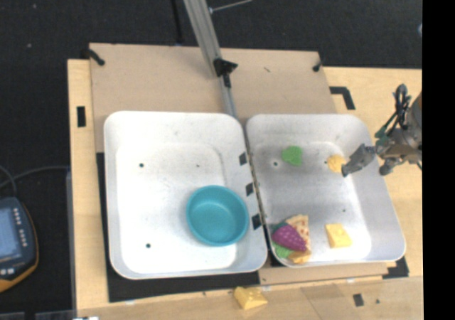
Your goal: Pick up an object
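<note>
My gripper (371, 163) hangs over the right bin's (370, 205) far right side, open, with nothing between its fingers. Its left finger (355, 160) is just right of a small yellow piece (333, 163), and I cannot tell whether they touch. A green object (291, 155) lies further left in the same bin. Near the bin's front sit a purple grape bunch (290, 238), a yellow-and-tan wedge (298, 225) behind it and a yellow block (338, 235). A blue bowl (217, 215) rests in the left bin (142, 148).
A yellow wedge (250, 298) lies on the bench in front of the bins. A grey metal pole (202, 27) slants in from the top to the gap between the bins. A handheld pendant (14, 240) sits at the far left.
</note>
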Available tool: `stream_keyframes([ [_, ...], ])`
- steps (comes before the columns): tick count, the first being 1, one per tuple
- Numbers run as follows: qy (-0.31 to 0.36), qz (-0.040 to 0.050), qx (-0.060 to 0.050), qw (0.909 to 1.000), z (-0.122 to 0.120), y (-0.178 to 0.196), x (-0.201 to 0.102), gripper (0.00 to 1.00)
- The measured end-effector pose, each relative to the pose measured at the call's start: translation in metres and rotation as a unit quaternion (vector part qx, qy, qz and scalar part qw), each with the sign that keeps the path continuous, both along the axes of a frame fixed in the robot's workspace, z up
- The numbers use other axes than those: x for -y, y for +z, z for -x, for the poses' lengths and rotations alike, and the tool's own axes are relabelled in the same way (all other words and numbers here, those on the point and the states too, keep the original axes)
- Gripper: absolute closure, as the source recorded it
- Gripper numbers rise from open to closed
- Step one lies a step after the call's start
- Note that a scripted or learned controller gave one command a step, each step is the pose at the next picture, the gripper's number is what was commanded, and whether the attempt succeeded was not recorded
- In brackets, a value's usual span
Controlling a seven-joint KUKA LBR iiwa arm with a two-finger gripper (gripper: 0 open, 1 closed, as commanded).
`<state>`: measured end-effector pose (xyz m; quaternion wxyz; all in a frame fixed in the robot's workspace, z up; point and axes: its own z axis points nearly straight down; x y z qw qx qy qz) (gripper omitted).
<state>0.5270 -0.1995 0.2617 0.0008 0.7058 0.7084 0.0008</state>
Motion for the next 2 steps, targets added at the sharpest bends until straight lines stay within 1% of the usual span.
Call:
stream_keyframes([
  [1, 0.000, -0.0001, 0.000, 1.0000, 0.000, 0.000, 0.000, 0.00],
  [2, -0.002, 0.0009, -0.002, 1.0000, 0.005, -0.044, -0.002, 0.00],
])
